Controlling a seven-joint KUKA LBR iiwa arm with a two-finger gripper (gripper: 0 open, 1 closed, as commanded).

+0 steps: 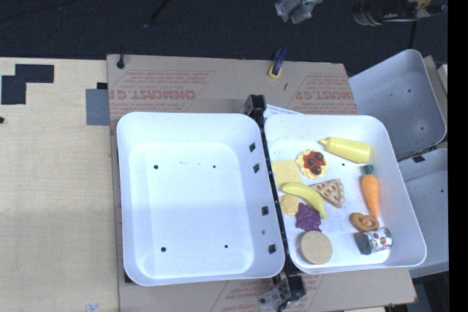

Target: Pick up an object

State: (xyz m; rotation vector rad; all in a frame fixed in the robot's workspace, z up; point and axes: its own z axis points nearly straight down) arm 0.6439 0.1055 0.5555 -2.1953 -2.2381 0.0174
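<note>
Two bins: shallow white trays side by side on the bench, the left bin [139, 157] and the right bin [398, 179], which holds a heap of toy food.
Nearest items: at the near edge of the right bin, farthest below the gripper, lie a round tan cookie [316, 247] and a small printed can [374, 240] on its side, well apart from each other.
Middle items: just beyond the cookie sit a purple grape bunch [308, 217], a yellow banana [301, 195] and a pizza slice [330, 192], crowded together; a small pretzel [363, 221] lies just beside the can, and an orange carrot [371, 192] lies lengthwise above it.
Far items: a round tart with red berries [312, 163] and a yellow squeeze bottle [345, 149] lie closest to the gripper's side of the bin, the bottle with bare bin floor on most sides.
Gripper: the gripper [298, 0] hangs high beyond the far end of the bins, over the dark floor, well apart from every item; nothing sits between its fingers, and the view is too small to tell whether they are spread or pressed together.
Step in hand: judged to be the start, with no item chosen or approached.
Next move calls for: travelling over the right bin, lining up above one separate item such as the bottle or carrot, and descending with the fingers spread astride its narrow width.
</note>
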